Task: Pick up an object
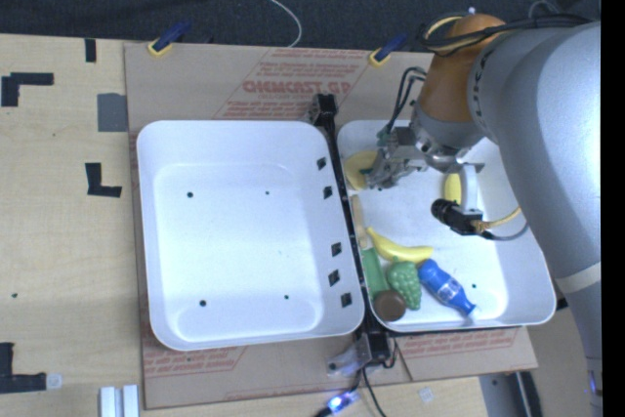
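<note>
The arm reaches in from the right and bends down over the right bin [522, 312], so the end effector [383, 173] is low at the upper left corner of this bin, close to the wall shared with the left bin [161, 210]. I judge it is placed there because a yellow object [357, 163] lies in that corner, partly hidden under the end effector; whether the two touch, I cannot tell, and I also cannot tell if the end effector is wide, narrow or holding something. The other things are gathered along the left wall and the lower part of the right bin: a banana [398, 249], a green lumpy toy [406, 285], a long green piece [374, 273], a small brown round thing [390, 306] and a blue bottle [446, 287]. They lie close together, some touching. Both bins sit on a cardboard sheet [283, 83] on the worktop [59, 239]
</note>
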Available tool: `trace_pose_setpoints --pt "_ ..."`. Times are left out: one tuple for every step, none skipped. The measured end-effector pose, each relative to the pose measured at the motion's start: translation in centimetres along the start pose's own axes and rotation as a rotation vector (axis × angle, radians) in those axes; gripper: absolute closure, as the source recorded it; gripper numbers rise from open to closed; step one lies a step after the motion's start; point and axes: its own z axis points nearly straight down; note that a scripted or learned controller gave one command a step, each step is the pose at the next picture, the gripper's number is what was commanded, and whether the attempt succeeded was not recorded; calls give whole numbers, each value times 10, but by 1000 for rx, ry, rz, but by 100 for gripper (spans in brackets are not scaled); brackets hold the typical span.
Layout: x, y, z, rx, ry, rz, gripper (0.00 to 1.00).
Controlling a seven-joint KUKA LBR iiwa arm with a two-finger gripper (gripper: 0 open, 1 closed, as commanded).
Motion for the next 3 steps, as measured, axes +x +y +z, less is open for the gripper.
trace_pose_setpoints --pt "0 0 -9 1 0 -1 100" --pt "-69 5 7 -3 1 4 100" --pt "-66 6 6 -4 0 -1 0"
